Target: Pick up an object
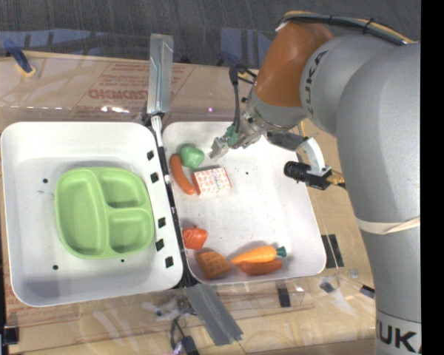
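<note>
The right bin (281,198) holds several toy foods. A green rounded piece (192,155) lies at its upper left, with an orange sausage-shaped piece (181,175) just below it and a small pink-and-white box (212,181) to the right. My gripper (223,145) hangs over the upper part of this bin, just right of the green piece and above the box. Nothing shows in its grasp. Along the bin's front edge lie a red-orange piece (195,237), a brown piece (212,264) and a carrot (257,256).
The left bin (29,161) holds a light green divided plate (103,213). A grey bar (160,72) runs up from the divider between the bins. The arm's big grey body (370,124) covers the bench's right side. A black fitting (305,173) sticks out over the right bin.
</note>
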You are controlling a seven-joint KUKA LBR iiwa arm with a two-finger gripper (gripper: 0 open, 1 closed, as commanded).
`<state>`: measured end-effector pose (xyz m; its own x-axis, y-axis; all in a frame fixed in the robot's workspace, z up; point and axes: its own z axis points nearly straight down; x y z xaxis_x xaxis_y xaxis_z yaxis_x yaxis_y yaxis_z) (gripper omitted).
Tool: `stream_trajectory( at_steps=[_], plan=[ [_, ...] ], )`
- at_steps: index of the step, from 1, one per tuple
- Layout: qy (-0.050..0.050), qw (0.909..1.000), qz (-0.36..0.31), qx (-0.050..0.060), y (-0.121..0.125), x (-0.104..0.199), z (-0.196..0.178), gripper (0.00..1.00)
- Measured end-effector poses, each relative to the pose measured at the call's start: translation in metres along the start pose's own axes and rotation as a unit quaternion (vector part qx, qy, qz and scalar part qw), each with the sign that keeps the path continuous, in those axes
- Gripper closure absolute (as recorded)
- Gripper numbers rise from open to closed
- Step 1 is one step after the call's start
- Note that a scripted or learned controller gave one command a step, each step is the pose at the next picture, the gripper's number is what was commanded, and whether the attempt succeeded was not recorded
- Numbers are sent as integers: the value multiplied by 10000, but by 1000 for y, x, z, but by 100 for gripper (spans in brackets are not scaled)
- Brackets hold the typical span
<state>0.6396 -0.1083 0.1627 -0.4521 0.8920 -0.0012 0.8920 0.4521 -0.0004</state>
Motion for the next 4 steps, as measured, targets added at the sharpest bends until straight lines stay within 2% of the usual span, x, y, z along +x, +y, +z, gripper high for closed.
stream_trajectory(
  at_steps=[1, 2, 3, 4],
  plan=[
    [-31, 9992, 382, -73, -23, 6, 61, 0],
    [-25, 9731, 2300, -110, -60, 7, 60, 0],
    [-65, 9902, 1386, -134, -99, 33, 59, 0],
    [-66, 9927, 1198, -131, -154, 36, 59, 0]
  ],
)
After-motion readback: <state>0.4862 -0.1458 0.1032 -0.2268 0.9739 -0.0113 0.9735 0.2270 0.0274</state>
